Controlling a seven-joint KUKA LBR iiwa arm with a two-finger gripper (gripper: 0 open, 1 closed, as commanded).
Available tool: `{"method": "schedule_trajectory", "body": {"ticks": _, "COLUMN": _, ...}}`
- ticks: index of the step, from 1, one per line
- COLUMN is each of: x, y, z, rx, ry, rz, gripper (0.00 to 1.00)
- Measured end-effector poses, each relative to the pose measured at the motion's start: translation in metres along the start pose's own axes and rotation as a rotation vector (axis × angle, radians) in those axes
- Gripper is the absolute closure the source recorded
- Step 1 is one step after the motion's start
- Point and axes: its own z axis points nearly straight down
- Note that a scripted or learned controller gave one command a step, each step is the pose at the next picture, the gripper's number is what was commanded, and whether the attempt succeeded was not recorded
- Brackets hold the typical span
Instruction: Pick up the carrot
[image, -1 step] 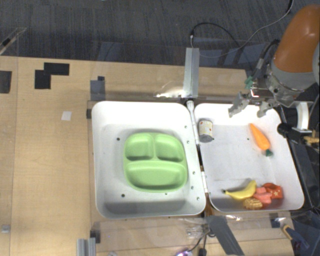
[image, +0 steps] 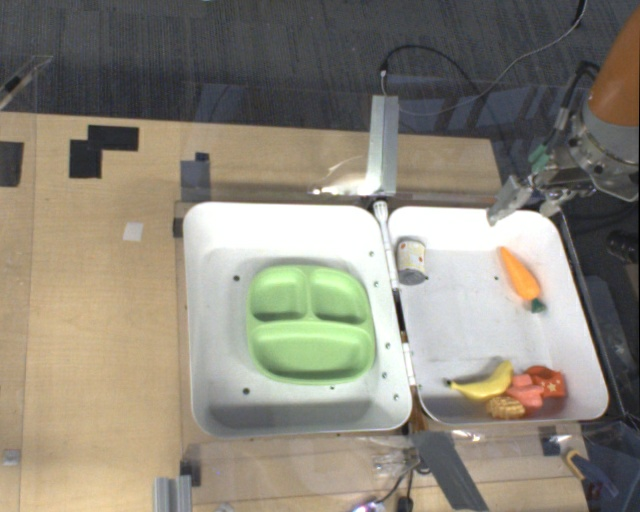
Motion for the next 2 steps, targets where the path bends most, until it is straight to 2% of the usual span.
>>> {"method": "schedule_trajectory", "body": {"ticks": 1, "x": -0.058, "y": -0.02, "z": 0.047, "rx": 0.001, "ry": 0.001, "rz": -0.279, "gripper": 0.0}}
{"method": "schedule_trajectory", "body": {"ticks": 2, "x": -0.086, "y": 0.004, "z": 0.115, "rx": 0.002, "ry": 0.001, "rz": -0.127, "gripper": 0.0}}
